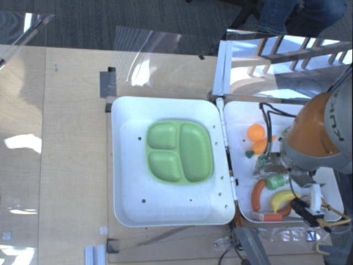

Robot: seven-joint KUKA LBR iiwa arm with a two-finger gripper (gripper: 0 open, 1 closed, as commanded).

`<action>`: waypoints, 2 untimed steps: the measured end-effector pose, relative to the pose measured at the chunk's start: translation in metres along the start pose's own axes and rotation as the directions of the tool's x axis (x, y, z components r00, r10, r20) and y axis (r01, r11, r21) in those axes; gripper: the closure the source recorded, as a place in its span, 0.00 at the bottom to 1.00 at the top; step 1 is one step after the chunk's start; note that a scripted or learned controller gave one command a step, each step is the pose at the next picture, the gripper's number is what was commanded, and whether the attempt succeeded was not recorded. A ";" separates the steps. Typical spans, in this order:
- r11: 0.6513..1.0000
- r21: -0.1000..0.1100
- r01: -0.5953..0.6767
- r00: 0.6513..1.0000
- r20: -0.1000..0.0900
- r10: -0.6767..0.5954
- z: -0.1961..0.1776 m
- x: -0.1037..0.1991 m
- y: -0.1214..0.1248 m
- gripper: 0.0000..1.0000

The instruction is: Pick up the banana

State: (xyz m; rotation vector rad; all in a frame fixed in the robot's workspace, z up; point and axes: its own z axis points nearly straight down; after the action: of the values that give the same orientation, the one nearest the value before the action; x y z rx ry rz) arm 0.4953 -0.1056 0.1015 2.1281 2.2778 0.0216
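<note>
The banana [282, 199] is small, yellow and curved, and lies near the front edge of the right bin [236, 117]. The grey arm with its orange band reaches in from the right over this bin. Its gripper [268, 167] hangs low over the bin's middle, just behind the banana and over a green object [274, 181]. The arm's wrist and cables hide much of the gripper. Nothing yellow shows at the gripper; the banana rests on the bin floor.
The left bin [127, 203] holds a green divided plate [181, 150]. In the right bin lie two orange fruits [256, 132], a reddish sausage [257, 195] left of the banana and another red piece [270, 217] at the front wall.
</note>
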 end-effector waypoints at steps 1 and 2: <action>1.000 0.000 0.000 1.000 0.000 0.000 0.000 0.000 0.000 0.00; 0.773 0.004 0.635 0.773 -0.008 -0.635 0.011 -0.002 -0.003 0.00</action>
State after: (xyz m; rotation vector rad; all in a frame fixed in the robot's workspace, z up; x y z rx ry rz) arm 0.4926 -0.1075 0.0902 1.2380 2.8671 0.0066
